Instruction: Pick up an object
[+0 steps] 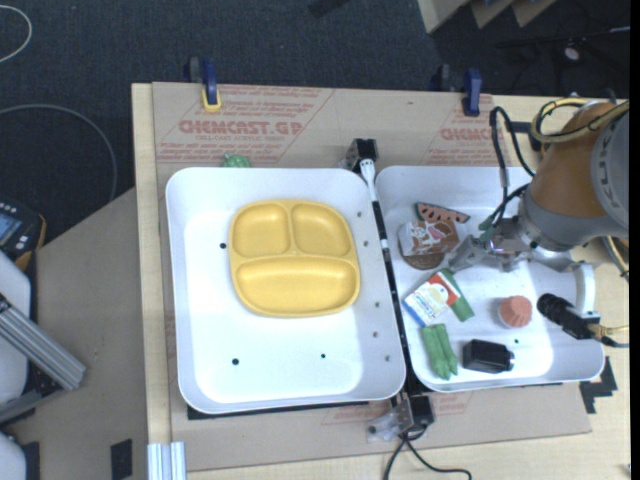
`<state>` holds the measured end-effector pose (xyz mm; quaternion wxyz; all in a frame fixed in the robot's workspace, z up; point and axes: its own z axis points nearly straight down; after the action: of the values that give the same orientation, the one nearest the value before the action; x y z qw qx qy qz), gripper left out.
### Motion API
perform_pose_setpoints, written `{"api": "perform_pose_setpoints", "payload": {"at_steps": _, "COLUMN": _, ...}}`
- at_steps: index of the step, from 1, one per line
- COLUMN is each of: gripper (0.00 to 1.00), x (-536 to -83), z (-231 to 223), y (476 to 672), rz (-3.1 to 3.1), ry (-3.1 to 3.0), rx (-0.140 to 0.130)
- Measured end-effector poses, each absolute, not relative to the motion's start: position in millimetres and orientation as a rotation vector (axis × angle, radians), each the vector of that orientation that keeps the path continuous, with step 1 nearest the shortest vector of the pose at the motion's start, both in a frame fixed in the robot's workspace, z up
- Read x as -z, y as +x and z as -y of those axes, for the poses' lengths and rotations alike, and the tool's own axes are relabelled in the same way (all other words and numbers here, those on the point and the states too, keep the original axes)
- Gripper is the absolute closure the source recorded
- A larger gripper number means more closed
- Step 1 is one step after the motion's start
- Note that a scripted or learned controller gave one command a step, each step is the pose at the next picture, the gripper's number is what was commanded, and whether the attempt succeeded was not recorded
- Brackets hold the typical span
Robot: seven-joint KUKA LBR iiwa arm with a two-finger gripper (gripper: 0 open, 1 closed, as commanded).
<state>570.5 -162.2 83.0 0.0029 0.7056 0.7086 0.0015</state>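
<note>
- Where the table (300, 118) comes nearest the camera, two white bins sit side by side on its brown board, their inner rims touching.
- Along the near rim of the right bin (520, 373) lie a small black block (487, 355) and, just to its left, a green strip (439, 349).
- Slightly farther in, a small carton in white, blue and red (432, 299) lies with a green piece (458, 301) beside it, and a round red-pink object (515, 311) rests apart toward the bin's right.
- Farther still, a round brown-and-white object (424, 241) sits near the bin's left wall, with a brown wedge (441, 213) at its far edge.
- Reaching in from the right, the arm (585, 183) hangs over this bin; its tool (478, 253) is low, just right of the round brown-and-white object, and whether it is spread or closed cannot be told.
- Over in the left bin (200, 298), a yellow divided plate (294, 256) with three compartments lies in the farther half.
- At the table's far edge, two blue clamps (209, 82) grip the board.
</note>
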Motion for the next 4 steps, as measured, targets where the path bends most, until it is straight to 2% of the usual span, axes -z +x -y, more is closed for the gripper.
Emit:
{"api": "perform_pose_setpoints", "payload": {"at_steps": 1, "gripper": 0.0, "x": -190, "z": 75, "y": 514.7, "rz": -2.229, "ry": 2.214, "rx": -0.007}}
{"api": "perform_pose_setpoints", "payload": {"at_steps": 2, "gripper": 0.0, "x": -258, "z": 35, "y": 478.1, "rz": -2.225, "ry": 2.217, "rx": -0.003}}
{"api": "perform_pose_setpoints", "payload": {"at_steps": 3, "gripper": 1.0, "x": -266, "z": 36, "y": 480.2, "rz": -2.221, "ry": 2.218, "rx": -0.003}}
{"api": "perform_pose_setpoints", "payload": {"at_steps": 4, "gripper": 1.0, "x": -212, "z": -33, "y": 478.7, "rz": -2.234, "ry": 2.22, "rx": 0.006}}
